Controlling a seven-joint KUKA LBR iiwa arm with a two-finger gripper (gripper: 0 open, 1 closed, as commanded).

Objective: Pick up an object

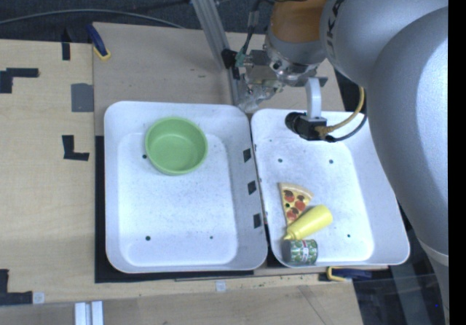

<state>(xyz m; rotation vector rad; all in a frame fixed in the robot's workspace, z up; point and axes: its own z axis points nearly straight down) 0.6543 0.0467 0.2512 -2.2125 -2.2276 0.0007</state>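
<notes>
A green bowl (175, 145) sits upright in the back part of the left bin (182, 240). In the right bin (364, 192), near its front left corner, lie a toy pizza slice (294, 202), a yellow squeeze bottle (309, 222) and a small green can (300, 251), close together. My gripper (252, 96) hangs over the back edge of the bins, at the divide between them, well away from all these objects. Nothing shows in its grasp.
A grey metal post (207, 14) rises slantwise just behind the gripper. A black fitting with a yellow cable (309, 127) hangs over the back of the right bin. The arm's large grey body (408, 98) covers the right side. Wooden bench lies to the left.
</notes>
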